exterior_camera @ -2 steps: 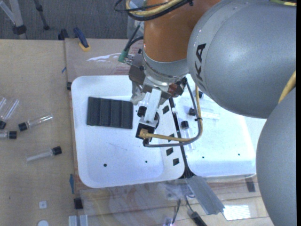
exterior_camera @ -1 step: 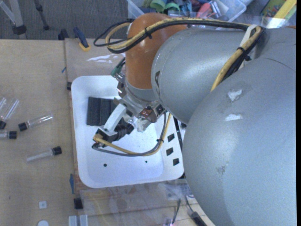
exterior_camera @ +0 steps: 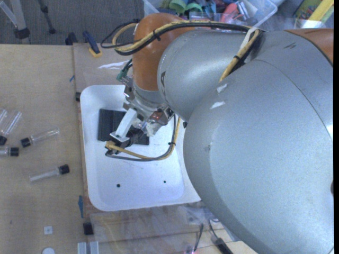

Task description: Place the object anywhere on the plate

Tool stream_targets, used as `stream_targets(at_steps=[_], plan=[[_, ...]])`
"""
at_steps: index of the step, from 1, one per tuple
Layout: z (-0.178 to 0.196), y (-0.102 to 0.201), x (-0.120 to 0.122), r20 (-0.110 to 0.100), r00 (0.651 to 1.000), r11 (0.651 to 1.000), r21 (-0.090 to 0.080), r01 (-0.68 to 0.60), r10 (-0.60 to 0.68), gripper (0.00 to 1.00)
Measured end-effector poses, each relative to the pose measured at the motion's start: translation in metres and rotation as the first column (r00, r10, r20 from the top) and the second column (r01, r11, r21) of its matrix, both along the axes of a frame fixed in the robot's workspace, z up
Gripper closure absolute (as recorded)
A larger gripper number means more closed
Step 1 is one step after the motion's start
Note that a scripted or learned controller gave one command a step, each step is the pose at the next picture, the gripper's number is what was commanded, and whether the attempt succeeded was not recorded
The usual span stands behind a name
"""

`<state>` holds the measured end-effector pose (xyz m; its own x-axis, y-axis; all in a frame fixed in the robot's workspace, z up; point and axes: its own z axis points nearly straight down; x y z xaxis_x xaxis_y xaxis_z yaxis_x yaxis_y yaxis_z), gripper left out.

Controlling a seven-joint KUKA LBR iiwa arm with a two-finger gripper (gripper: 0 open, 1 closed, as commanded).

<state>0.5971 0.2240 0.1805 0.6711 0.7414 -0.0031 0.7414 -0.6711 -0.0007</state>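
The arm (exterior_camera: 254,142) is a big, smooth, rounded grey shell with a glossy orange band (exterior_camera: 151,36), black and yellow cables (exterior_camera: 123,50) looping beside that band, and a grey ring (exterior_camera: 142,96) just below the band.

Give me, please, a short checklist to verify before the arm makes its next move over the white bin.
1. Gripper above the white bin: ok, it is over the far half.
2. Something held in the gripper: cannot tell, the wrist hides it.
3. Black flat thing located: ok, it lies in the bin's far half, partly under the gripper.
4. Plate position: cannot tell, the arm covers much of the bench.
5. Loose vials kept away: ok, they lie on the bench left of the bin, apart from it.
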Motion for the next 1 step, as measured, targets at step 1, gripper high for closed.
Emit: stream_targets(at_steps=[1], plan=[[0.0072, 0.0006, 0.0634, 0.003, 0.905, 0.905, 0.001, -0.425, 0.425, 1.00]])
